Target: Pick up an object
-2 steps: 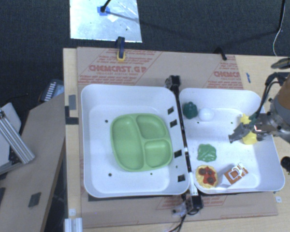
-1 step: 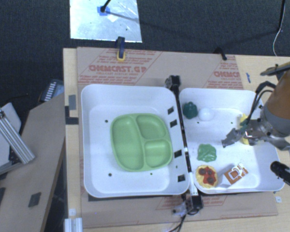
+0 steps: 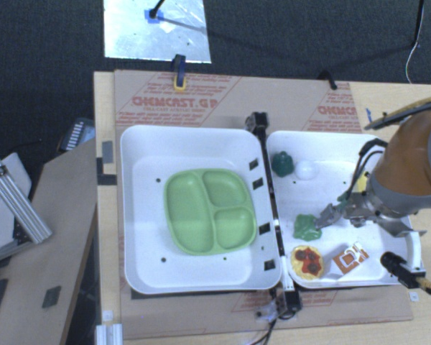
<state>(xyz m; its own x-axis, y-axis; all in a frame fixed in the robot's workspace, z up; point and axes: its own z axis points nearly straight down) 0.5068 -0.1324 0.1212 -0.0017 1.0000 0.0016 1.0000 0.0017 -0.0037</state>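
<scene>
Nearest the lower edge, a pizza toy (image 3: 307,261) and a red-and-white box (image 3: 350,258) lie in the right bin (image 3: 330,144). Just above, the gripper (image 3: 329,215) reaches toward a green leafy toy (image 3: 307,228); whether its fingers are apart I cannot tell. A green divided plate (image 3: 207,211) fills the left bin (image 3: 140,192).

A pale wooden desk (image 3: 104,121) topped with a printed brown cardboard sheet (image 3: 223,99) stands on dark carpet floor (image 3: 43,42), where a shiny square metal plate (image 3: 156,20) lies beyond its far edge.
</scene>
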